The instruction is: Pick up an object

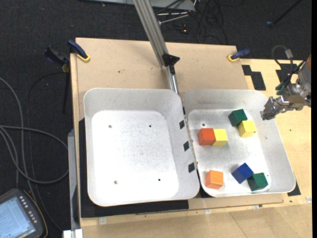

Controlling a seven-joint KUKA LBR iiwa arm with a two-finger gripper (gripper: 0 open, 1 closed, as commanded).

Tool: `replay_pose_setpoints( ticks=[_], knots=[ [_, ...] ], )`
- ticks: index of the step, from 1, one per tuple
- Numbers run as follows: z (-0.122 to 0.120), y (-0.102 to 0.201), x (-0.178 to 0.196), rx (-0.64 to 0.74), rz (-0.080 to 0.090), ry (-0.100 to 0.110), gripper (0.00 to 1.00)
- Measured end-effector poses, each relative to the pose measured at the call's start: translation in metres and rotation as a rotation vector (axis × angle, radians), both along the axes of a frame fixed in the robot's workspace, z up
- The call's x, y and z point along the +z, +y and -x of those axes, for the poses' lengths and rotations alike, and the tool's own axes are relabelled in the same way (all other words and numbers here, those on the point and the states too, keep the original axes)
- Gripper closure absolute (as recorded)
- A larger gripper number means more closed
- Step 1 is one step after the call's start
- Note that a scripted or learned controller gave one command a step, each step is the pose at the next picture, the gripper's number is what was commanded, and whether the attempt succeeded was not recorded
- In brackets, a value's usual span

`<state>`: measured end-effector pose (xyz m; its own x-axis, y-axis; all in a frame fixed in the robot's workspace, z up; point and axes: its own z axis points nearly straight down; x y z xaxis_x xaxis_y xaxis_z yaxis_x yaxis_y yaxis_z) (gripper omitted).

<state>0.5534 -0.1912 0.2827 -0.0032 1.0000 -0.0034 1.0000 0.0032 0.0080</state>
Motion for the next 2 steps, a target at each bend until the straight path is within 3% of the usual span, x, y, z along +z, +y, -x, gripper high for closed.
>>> replay_pose_setpoints(
  ticks=[1, 2],
  knots=[
    [-0.001, 0.0, -0.001, 0.0, -0.001, 0.006, 1.0],
    [0.008, 0.048, -0.018, 0.004, -0.005, 0.01, 1.0]
  ],
)
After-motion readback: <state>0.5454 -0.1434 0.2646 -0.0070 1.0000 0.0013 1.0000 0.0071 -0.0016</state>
